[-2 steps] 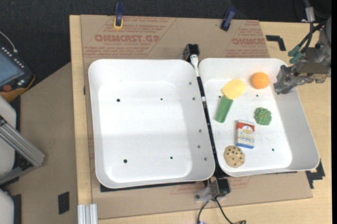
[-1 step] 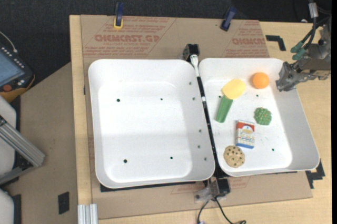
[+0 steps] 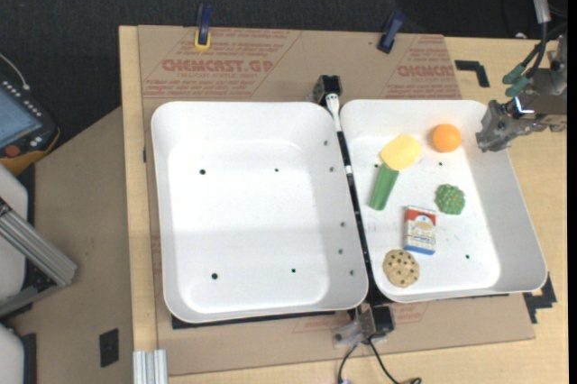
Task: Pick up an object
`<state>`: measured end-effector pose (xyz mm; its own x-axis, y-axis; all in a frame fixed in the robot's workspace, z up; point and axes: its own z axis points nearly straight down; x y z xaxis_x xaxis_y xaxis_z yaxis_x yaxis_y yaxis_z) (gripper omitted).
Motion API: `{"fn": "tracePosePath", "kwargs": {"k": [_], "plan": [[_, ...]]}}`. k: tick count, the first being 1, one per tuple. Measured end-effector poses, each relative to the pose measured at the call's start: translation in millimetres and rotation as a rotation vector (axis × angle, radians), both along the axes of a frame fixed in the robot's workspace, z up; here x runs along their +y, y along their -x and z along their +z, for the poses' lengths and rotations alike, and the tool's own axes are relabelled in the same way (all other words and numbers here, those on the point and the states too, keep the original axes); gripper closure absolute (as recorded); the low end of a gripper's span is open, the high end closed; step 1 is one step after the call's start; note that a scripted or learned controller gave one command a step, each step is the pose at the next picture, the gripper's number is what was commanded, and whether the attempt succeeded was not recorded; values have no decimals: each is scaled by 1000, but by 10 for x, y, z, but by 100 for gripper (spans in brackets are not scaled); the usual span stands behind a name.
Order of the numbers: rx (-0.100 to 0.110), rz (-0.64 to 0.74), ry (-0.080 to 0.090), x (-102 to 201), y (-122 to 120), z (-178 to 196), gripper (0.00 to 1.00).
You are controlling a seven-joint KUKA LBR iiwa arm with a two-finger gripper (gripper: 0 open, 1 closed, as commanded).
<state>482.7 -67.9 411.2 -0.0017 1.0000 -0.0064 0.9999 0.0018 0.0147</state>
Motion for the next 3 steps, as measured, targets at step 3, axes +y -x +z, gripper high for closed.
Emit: {"fn": "tracePosePath", "kwargs": {"k": [3], "plan": [[10,-2,-4,-477,26,-905,100]]}}
